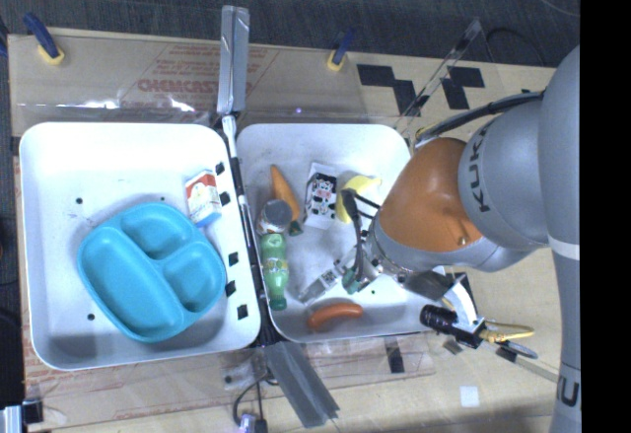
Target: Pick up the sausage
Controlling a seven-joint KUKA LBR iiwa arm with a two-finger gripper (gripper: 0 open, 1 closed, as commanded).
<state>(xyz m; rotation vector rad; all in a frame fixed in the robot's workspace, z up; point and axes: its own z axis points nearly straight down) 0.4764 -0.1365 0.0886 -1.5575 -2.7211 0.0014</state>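
Sausage point(334, 314) lies flat near the lower wall of the right bin point(258, 145), lower centre of frame. Gripper point(347, 275) sits just above it, tilted, fingertips close to the sausage's upper side but nothing seen between them; whether the jaws are spread or closed cannot be told. Green bottle point(274, 268) stands left of it, carrot point(284, 186) further up. Blue tray point(150, 268) in left bin point(39, 150).

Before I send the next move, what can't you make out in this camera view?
- Gripper: the arm's wrist covers it, so its state is unclear.
- Contact with the sausage: too small to tell.
- Right bin: far corner hidden under the arm.
- Carton: print too small to read.
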